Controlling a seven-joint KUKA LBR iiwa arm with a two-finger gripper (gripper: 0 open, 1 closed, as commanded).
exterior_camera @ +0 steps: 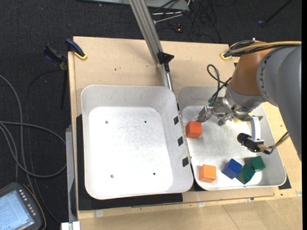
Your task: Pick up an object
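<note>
Nothing has been lifted yet. The pincer (205, 115) is seen low in the right bin (273, 178), near its far-left corner, just beside the red-orange cube (194, 129); its state cannot be told. Grasping and raising are left.

The gripper (207, 113) sits mid-right of the frame, too small and cluttered to read. The arm (268, 75) runs off the right edge. A screen (14, 207) at lower left is cropped (a corner showing). The dark green block (245, 174) partly covers its neighbour.
</note>
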